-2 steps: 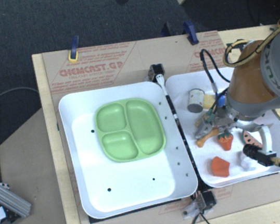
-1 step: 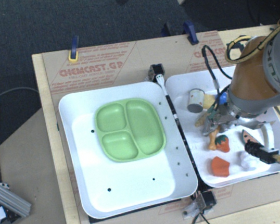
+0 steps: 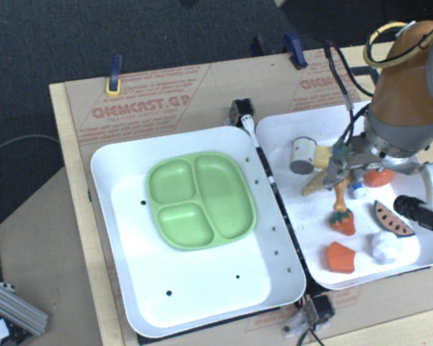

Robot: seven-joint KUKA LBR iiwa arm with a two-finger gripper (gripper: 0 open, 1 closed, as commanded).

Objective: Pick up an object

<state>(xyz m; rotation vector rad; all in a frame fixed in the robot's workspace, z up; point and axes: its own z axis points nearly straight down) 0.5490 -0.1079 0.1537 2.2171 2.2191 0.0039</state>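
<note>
Looking down on the counter (image 3: 87, 229) from above, at a slant. Two white bins side by side. Left bin (image 3: 135, 279) carrying a green divided plate (image 3: 201, 200), three compartments, lying flat toward the far half. Right bin (image 3: 313, 271) crowded with small objects: a grey-and-white cylinder (image 3: 303, 154) on its side near the far left corner, an orange block (image 3: 340, 257) at the near edge, a white crumpled lump (image 3: 385, 246) just beside it to the right, a watermelon slice (image 3: 390, 220) with dark seeds farther right, a carrot-like piece (image 3: 342, 217) with an orange end near the middle, a red-orange item (image 3: 377, 178) partly tucked under the wrist. Arm (image 3: 411, 92) reaching in from the right, grey with its orange band, bent over the right bin. Tool (image 3: 344, 166) low over the bin's middle, above the carrot-like piece and near a tan stick-like piece (image 3: 316, 183). Released or clenched — cannot tell from this angle. Nothing visibly caught in it. Blue and yellow clamps (image 3: 113, 78) on the counter's far edge.
</note>
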